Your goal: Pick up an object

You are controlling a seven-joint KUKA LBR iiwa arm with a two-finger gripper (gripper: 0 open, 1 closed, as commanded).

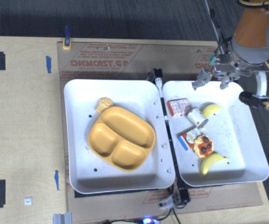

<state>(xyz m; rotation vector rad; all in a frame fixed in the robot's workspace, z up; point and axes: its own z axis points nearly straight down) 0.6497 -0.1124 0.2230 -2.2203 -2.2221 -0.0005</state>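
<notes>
Camera view: two-finger metal gripper (214, 81) hangs with fingers spread, grasping nothing, over the right white bin's (253, 139) far rim. A yellow plastic banana (211, 162) lies at its near side.

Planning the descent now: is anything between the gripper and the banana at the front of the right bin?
Yes. The gripper hangs open above the right bin's back rim, while the banana lies at the front. The red packet, white tube and pizza toy lie in between.

Arm (258, 24) cut off top-right; small toys' labels unreadable.
</notes>
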